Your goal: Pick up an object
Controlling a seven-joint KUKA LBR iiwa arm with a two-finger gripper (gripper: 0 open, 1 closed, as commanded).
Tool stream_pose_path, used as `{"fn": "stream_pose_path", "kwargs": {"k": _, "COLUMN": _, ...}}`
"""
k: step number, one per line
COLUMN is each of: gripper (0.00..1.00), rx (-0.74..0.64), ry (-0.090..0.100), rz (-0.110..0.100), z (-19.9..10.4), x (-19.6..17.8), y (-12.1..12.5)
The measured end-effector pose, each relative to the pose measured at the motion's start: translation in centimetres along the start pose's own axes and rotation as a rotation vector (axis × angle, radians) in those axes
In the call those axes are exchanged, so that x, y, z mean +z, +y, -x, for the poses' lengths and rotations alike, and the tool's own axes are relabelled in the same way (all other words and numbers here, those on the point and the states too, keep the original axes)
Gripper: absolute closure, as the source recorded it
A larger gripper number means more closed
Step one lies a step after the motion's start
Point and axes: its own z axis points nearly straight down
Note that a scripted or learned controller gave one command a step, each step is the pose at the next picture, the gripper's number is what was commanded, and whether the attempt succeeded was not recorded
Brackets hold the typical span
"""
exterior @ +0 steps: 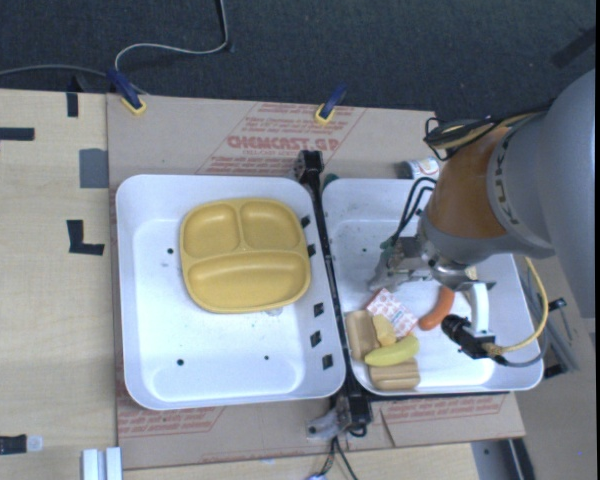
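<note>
My gripper (398, 268) reaches down into the right bin (355, 226), just above a cluster of small items. Right below it lies a white packet with red print (393, 308). An orange carrot-like piece (437, 310) lies to the packet's right. A yellow banana-shaped piece (392, 352) rests on tan bread-like pieces (360, 333) near the bin's front wall. Nothing shows between the gripper's fingers.
The left bin (145, 298) holds a yellow divided plate (245, 253) in its far half. A black divider (320, 258) separates the bins. Cardboard (270, 138) lies under both, with yellow clamps at its far edge.
</note>
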Motion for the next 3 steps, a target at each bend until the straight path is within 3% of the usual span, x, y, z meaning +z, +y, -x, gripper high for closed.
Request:
{"fn": "stream_pose_path", "kwargs": {"k": 1, "gripper": 0.0, "rx": 0.0, "ry": 0.001, "rz": -0.003, "z": 0.0, "x": 0.0, "y": -0.1}}
{"fn": "stream_pose_path", "kwargs": {"k": 2, "gripper": 0.0, "rx": -0.002, "ry": 0.002, "rz": -0.005, "z": 0.6, "x": 1.1, "y": 8.2}}
{"fn": "stream_pose_path", "kwargs": {"k": 3, "gripper": 0.0, "rx": -0.003, "ry": 0.003, "rz": -0.007, "z": 1.5, "x": 1.2, "y": 11.3}}
